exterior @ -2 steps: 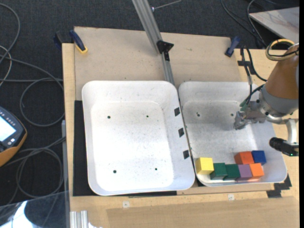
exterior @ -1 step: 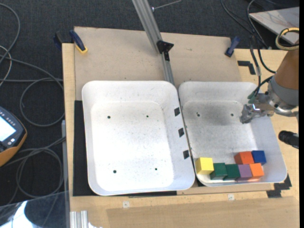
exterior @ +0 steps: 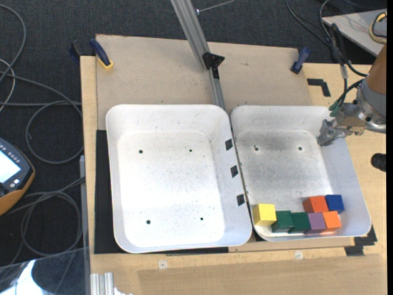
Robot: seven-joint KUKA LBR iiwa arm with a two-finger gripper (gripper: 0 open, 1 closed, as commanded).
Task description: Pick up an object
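Several small coloured blocks lie along the near edge of the right bin (exterior: 288, 118): a yellow block (exterior: 265, 212), two green blocks (exterior: 291, 220), a purple block (exterior: 315, 222), orange blocks (exterior: 323, 211) and a blue block (exterior: 334, 202). My gripper (exterior: 326, 134) hangs over the right bin's far right part, well above and behind the blocks. Nothing shows between its tips.
The left bin (exterior: 169, 118) lies beside the right one on the wooden bench. A slanted metal pole (exterior: 196, 39) rises from the bench behind the bins. Blue clamps (exterior: 101, 53) grip the far corners. Cables and a yellow-edged device (exterior: 9, 174) lie on the floor at left.
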